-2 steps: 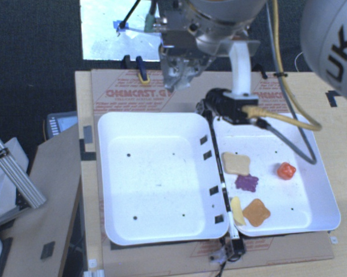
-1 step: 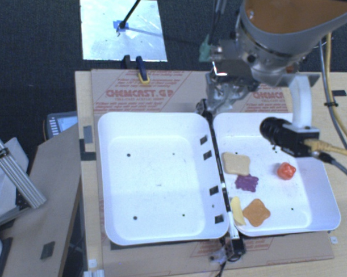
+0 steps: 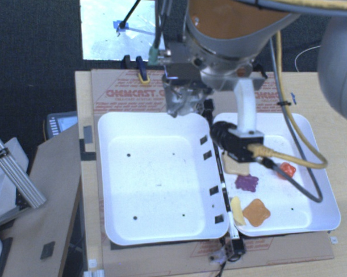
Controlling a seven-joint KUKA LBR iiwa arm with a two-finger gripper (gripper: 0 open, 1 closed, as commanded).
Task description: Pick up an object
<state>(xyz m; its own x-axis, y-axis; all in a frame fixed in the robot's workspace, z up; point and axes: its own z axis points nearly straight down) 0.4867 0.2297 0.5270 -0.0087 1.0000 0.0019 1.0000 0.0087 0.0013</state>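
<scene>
Objects lie in the right bin (image 3: 321, 206): an orange piece (image 3: 257, 212) and yellow strip (image 3: 237, 210) nearest, then a purple piece (image 3: 246, 182) and red piece (image 3: 287, 170). Farther back, the claw (image 3: 183, 102) hovers over the left bin's (image 3: 152, 181) far rim, its grip impossible to tell.

The cardboard sheet (image 3: 126, 91) under the bins carries red print reading "CHEMCAST", left of the arm; more red letters on the right cannot be read.

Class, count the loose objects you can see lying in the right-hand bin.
4: a purple piece, an orange-brown piece, a yellow piece by the inner wall, a red piece. The arm may hide more.
</scene>
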